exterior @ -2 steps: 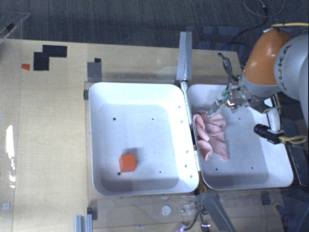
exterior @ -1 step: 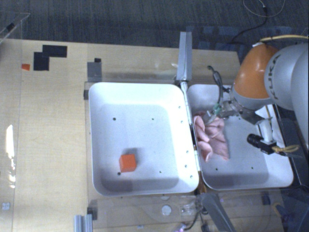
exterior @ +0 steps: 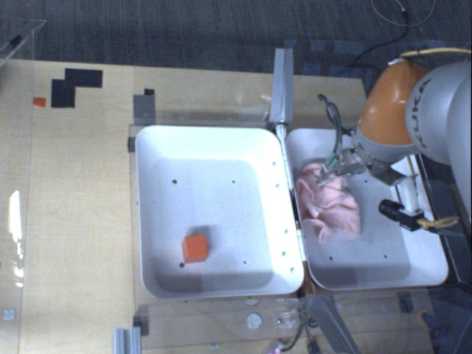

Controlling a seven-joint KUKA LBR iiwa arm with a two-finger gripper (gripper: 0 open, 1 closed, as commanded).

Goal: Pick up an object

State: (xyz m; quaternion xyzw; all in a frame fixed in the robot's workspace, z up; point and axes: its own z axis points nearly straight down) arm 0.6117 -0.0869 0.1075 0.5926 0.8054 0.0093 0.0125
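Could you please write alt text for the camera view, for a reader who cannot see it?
A grey robot arm reaches from the right, its gripper at the top edge of a crumpled pink cloth in the right white bin. A small orange block lies in the left white bin.

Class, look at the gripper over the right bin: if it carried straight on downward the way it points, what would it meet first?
Most likely the pink cloth, crumpled directly under the gripper in the right bin; depth is hard to judge here.

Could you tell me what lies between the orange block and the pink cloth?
In the camera view, bare white bin floor, then the two bins' adjoining rims, separate the orange block from the pink cloth.
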